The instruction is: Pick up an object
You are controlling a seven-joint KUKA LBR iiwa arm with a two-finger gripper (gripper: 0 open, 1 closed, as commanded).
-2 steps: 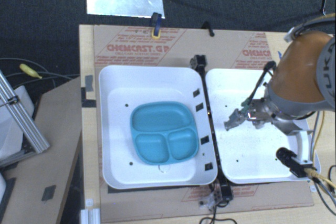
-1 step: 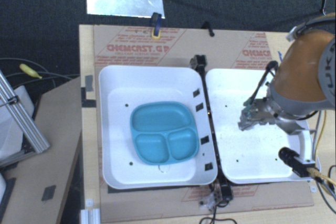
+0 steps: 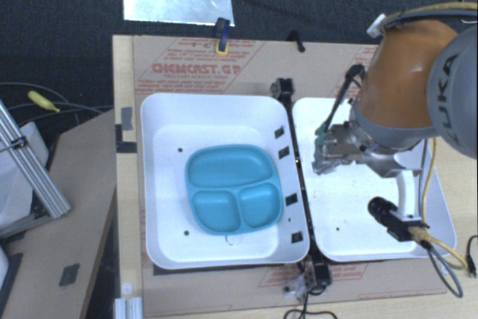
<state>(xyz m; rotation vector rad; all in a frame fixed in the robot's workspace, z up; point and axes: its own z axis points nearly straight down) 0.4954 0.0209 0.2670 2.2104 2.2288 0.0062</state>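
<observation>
Hovering over the right bin [image 3: 373,235], the gripper [image 3: 326,157] holds nothing visible; the blue divided plate [image 3: 233,187] remains unpicked.

The bench [image 3: 194,63] is carrying two shallow white bins side by side on its cardboard-brown top. The left bin [image 3: 160,160] and the right bin [image 3: 340,235] are touching along a black-clipped seam, and red lettering [image 3: 196,69] is showing behind them.
</observation>
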